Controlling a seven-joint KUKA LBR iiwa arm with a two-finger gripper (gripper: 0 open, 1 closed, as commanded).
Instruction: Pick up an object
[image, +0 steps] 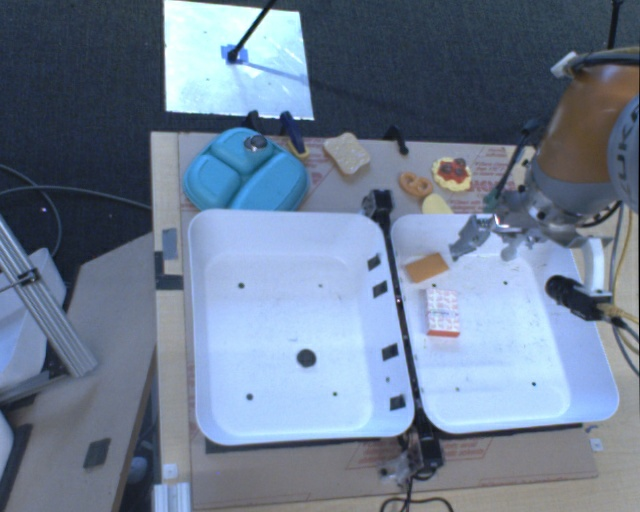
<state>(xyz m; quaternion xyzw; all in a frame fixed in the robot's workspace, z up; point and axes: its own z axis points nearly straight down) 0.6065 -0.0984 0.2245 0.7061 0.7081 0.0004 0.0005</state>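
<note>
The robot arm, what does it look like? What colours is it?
The arm is fat and round, orange where it shows, with a grey part lower down. At its end sits a silvery metal gripper with two thin fingers. A white piece tops the arm, and dark cables curl beside it.

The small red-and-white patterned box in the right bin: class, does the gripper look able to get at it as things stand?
Probably yes. The small red-and-white patterned box lies apart from the orange slab, nothing lies over it, and the gripper hangs above the same right bin.
</note>
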